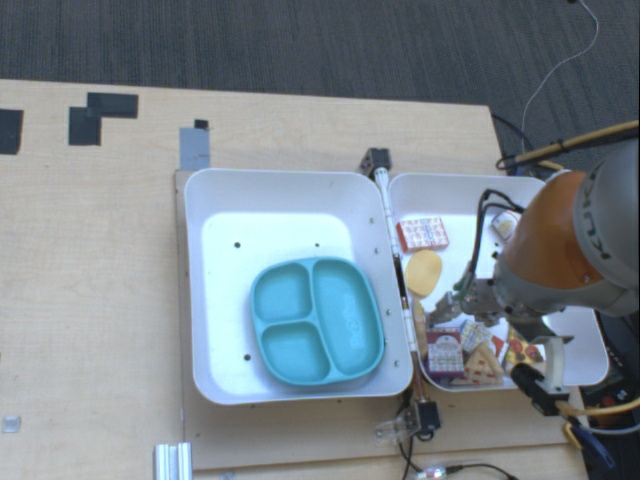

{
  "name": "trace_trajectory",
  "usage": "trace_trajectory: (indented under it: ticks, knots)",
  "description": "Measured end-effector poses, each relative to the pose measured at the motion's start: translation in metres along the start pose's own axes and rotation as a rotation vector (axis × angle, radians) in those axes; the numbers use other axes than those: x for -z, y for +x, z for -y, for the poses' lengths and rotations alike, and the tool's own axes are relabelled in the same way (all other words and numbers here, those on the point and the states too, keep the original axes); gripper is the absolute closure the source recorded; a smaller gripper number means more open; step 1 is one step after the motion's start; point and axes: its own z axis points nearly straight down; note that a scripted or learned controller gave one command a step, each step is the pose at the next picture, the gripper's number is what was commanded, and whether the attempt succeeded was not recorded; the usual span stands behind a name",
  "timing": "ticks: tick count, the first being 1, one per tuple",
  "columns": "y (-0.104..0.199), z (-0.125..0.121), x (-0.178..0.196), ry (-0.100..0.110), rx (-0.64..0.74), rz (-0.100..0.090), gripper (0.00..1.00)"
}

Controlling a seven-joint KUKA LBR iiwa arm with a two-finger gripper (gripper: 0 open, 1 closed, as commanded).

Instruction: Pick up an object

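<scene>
Where the jaws [468, 320] hover, small packets [447, 352] lie beneath.

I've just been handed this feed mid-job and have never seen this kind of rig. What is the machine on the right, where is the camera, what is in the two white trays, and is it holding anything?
The picture comes from one fixed camera above the bench, looking down at a slant. The grey machine with the orange band is a robot arm reaching in from the right; its gripper hangs low over the right bin.

Two shallow white bins sit side by side on a wooden bench. The left bin holds a blue divided plate with three compartments. The right bin holds small items: a red and white packet, a yellow oval piece, and a cluster of colourful small packets near the front, partly under the arm.

I cannot tell whether anything is held: the arm hides the gripper's tip.
</scene>
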Motion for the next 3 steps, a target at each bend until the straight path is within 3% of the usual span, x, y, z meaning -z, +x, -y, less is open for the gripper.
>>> trace_trajectory:
  ticks: [1,2,3]
  knots:
    - [0.001,-0.001,0.008,0.001,0.002,-0.001,1.0]
    - [0.109,-0.067,0.086,0.011,0.005,-0.004,1.0]
    - [0.108,-0.067,0.086,0.012,0.005,-0.003,0.0]
